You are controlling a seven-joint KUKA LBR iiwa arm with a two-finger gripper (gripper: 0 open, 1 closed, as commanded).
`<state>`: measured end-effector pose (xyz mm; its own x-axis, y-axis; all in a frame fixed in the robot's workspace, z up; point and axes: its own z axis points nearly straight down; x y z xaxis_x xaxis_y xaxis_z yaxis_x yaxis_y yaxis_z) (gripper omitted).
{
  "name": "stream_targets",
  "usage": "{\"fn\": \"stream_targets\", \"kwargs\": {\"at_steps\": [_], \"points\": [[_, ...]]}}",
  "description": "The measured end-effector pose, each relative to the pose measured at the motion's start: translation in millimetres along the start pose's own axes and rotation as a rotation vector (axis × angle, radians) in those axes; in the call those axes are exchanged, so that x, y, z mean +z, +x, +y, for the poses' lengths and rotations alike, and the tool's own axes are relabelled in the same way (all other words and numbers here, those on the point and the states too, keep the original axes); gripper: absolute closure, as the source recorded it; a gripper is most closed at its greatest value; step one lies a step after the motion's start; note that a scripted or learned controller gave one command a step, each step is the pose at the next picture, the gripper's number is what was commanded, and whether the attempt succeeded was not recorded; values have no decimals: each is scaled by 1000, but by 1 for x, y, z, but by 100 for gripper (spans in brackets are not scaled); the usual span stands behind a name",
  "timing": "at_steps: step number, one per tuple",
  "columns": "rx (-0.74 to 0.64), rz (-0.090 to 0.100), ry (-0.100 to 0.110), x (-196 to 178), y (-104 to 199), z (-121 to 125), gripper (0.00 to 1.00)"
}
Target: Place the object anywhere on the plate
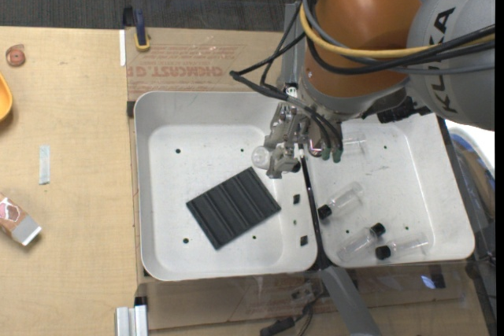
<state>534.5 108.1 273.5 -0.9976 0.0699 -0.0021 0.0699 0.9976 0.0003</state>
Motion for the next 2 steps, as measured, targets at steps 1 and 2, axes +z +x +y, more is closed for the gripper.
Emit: {"fn": "stream_targets", "kwargs": {"at_steps": [1, 2], "points": [[-99, 1, 0, -3, 10, 30, 100], [-243, 0, -1, 8, -15, 6, 100]]}}
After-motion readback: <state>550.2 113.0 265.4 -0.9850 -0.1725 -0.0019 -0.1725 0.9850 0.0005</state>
